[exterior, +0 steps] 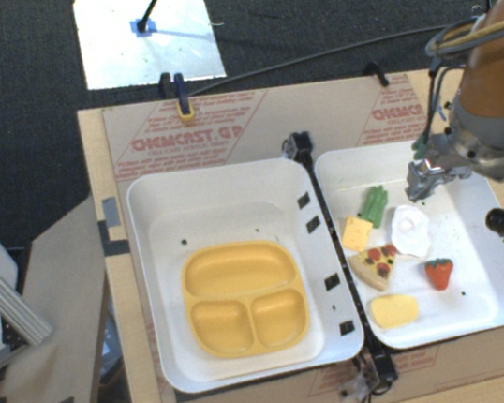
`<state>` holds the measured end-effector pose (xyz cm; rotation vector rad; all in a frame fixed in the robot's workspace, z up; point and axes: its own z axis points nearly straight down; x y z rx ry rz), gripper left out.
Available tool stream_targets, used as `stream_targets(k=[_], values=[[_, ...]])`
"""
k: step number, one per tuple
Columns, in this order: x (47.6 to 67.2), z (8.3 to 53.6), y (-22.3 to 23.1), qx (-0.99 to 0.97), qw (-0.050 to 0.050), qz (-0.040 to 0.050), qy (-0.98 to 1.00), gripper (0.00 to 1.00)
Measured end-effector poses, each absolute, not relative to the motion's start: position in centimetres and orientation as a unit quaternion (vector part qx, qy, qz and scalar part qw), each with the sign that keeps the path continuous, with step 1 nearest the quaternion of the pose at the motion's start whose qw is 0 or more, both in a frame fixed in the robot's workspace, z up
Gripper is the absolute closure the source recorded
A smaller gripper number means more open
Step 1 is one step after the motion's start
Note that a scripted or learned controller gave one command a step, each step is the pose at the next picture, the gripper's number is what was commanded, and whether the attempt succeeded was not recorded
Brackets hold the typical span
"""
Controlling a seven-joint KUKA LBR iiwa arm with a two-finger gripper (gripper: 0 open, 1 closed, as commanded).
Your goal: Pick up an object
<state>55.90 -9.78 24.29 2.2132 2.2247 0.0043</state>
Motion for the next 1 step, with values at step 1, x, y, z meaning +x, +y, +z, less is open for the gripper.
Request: stream_targets(k=[1], values=[[56.55, 23.78, -5.47, 0.704, 0.0, 0.001, 0.71, 1.0]])
